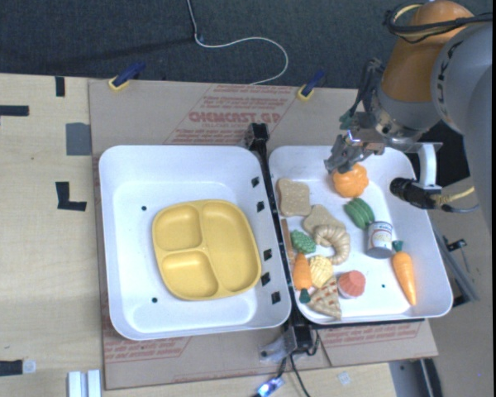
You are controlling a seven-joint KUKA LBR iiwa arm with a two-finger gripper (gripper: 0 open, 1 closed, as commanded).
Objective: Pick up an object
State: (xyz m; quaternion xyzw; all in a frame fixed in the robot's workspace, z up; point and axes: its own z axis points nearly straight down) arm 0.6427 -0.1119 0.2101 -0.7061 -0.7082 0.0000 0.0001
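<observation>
We can't tell the gripper's (347,162) grip, its tips lost against the orange (351,180) in the right bin (422,304), arm (434,64) angled down from right.

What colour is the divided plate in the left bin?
Yellow, plain; divided plate shows clearly in the camera view.

This looks like a robotics lab: a grey-and-orange industrial arm (446,64) reaches over a desk (33,222) marked with black tape, where two white bins (120,172) sit on clamped cardboard (223,114), holding toy food (331,246) and a yellow divided plate (205,249).
</observation>
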